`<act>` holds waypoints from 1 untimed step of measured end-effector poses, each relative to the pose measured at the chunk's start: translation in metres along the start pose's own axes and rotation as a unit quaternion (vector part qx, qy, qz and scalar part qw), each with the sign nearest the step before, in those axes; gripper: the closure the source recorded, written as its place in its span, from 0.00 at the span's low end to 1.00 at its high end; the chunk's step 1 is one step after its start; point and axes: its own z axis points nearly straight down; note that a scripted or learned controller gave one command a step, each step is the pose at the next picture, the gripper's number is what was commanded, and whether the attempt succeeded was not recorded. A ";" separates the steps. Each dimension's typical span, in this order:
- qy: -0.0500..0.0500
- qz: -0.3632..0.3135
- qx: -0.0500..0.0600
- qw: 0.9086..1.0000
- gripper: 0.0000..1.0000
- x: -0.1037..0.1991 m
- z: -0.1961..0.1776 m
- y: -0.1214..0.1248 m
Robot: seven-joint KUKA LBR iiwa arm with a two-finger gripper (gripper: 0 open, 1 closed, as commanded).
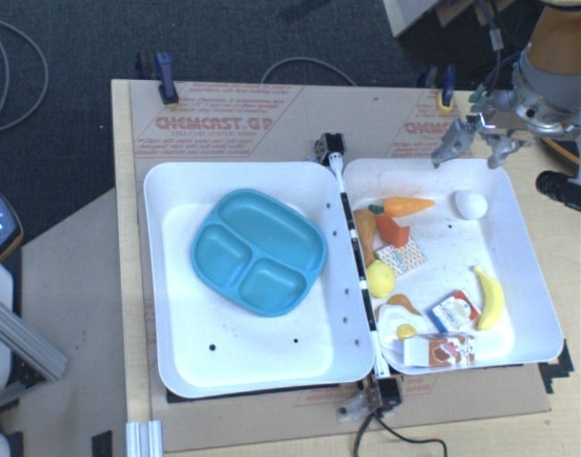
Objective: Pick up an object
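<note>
The gripper [473,146] is seen open and empty; the egg [470,204] just below could be nudged away if misaligned.

two bins side by side on bench [224,122]. in left bin [167,255]: divided plate [259,251], near centre. in right bin [529,255]: carrot [408,205] at back, egg [470,204] to its right, lemon [379,279] by left wall, banana [490,298] right, cartons [441,350] at front.
</note>
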 end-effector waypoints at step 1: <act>0.002 -0.001 0.007 1.000 0.00 0.025 0.137 -0.004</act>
